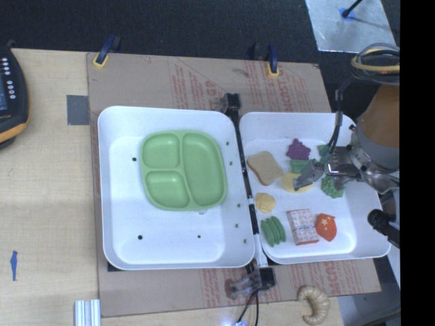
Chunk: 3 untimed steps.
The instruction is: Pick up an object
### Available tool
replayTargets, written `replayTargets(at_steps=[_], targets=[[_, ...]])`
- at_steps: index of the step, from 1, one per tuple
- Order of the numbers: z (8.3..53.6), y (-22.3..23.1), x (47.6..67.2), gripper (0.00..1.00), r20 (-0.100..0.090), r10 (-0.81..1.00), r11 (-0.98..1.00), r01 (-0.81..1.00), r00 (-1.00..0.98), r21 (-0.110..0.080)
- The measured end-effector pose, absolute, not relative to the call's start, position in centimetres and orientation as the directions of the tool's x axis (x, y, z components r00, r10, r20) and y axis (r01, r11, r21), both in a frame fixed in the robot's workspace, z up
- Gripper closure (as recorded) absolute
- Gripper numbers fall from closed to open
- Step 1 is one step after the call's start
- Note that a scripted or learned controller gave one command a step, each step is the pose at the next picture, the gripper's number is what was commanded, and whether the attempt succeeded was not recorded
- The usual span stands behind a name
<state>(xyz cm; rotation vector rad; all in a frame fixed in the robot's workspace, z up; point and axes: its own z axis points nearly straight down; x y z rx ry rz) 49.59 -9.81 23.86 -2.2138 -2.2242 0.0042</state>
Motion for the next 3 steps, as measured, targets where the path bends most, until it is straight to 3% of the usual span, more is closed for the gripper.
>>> replayTargets(at_steps=[1, 2, 3], targets=[[21.8, -12.5, 55.4, 0.00, -0.003, 1.000, 0.005, 1.000, -0.005, 0.000], [17.0, -16.8, 58.4, 0.00, -0.004, 1.000, 0.003, 1.000, -0.003, 0.000], [8.8, -21.5, 55.4, 0.00, -0.001, 1.000, 0.001, 1.000, -0.001, -0.010]])
